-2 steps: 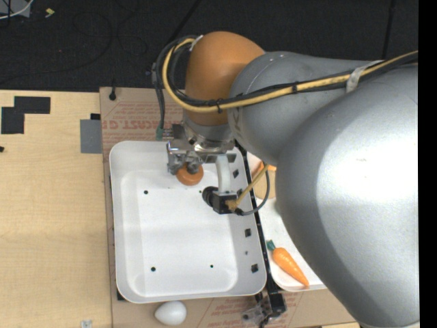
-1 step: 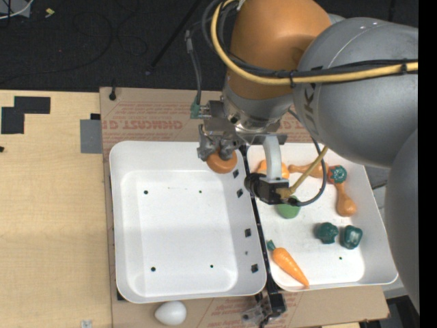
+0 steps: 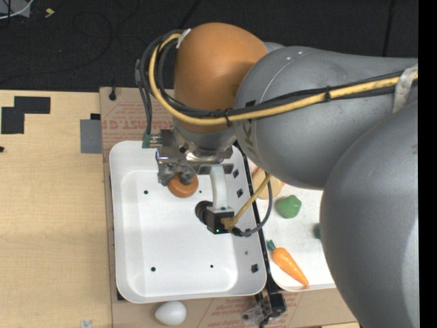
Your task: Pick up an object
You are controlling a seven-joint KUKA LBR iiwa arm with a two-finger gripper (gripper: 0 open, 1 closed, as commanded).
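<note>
A small round orange object (image 3: 183,186) lies in the upper part of the left white bin (image 3: 136,251). My gripper (image 3: 179,176) hangs directly over it, its metal tip overlapping the object's top edge. The big grey arm with its orange band reaches in from the right and hides the bin's upper right corner. Whether the object touches the bin floor or is lifted off it cannot be told.
The right bin (image 3: 311,248) holds a green object (image 3: 288,206) and an orange carrot (image 3: 289,265), partly under the arm. A white egg-shaped object (image 3: 170,313) lies on the bench below the left bin. A black cable-fed unit (image 3: 212,216) hangs beside the gripper.
</note>
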